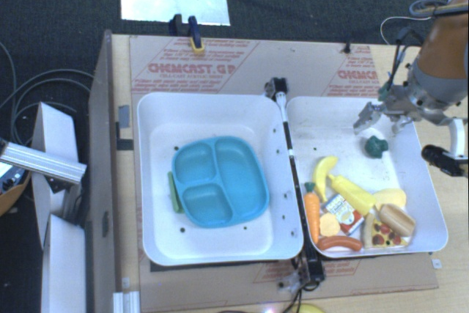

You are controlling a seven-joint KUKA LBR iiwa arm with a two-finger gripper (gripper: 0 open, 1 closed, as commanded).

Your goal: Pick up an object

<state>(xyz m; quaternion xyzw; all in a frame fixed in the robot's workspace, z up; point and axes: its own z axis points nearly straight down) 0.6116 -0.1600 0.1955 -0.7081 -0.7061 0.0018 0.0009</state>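
Camera view: the gripper (381, 118) hangs spread open over the right bin (431, 234), gripping nothing, fingers down as if lining up a grab. The green toy (376, 146) sits just at its 6 o'clock; other toy food (352, 212) is heaped toward 7 o'clock

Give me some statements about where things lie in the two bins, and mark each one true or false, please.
1. The blue divided tray lies in the left bin. True.
2. The banana lies inside the blue divided tray. False: it lies in the right bin, among the other toy foods.
3. The gripper hangs over the right bin, near the dark green object. True.
4. The carrot lies against the right bin's far right wall. False: it lies by the divider between the bins.
5. The hot dog is in the right bin's near right corner. True.
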